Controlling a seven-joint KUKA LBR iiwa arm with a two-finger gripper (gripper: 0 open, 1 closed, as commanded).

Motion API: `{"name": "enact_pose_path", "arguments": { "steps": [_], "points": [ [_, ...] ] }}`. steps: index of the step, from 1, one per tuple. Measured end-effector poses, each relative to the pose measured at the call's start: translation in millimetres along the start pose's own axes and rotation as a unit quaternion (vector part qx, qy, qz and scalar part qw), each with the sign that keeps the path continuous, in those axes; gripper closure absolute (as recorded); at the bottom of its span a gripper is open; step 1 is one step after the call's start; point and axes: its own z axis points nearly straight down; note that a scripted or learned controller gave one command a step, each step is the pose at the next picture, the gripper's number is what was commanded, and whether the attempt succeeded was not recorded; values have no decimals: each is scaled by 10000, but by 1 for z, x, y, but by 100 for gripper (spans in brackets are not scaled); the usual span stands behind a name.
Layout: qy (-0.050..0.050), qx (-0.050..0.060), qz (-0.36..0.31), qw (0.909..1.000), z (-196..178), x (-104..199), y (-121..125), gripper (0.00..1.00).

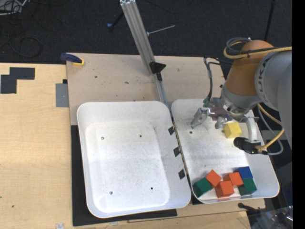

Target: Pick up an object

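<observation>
The counter [119,80] carries two shallow white bins side by side. The left bin [95,113] has nothing in it, so no block has been moved there. The right bin [188,109] holds all the blocks. The grey arm [267,80] with its orange band reaches in over the right bin's far end.

The gripper [209,117] hangs above the far part of that bin with its fingers spread apart and nothing between them. Judging by this, the pick is not yet made.

A yellow block [232,129] lies just beside the gripper, on its right in the view; it seems the nearest candidate. At the near end sits a cluster well apart from the gripper: orange blocks [225,188], green blocks [202,186] and a blue block [245,172], packed touching one another.

What is left is the closing on a block and the lift.
</observation>
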Motion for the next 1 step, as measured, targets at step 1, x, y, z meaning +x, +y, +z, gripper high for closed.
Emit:
{"name": "enact_pose_path", "arguments": {
  "steps": [1],
  "points": [
    [3,4,11,10000,55,1,-1,0]
  ]
}}
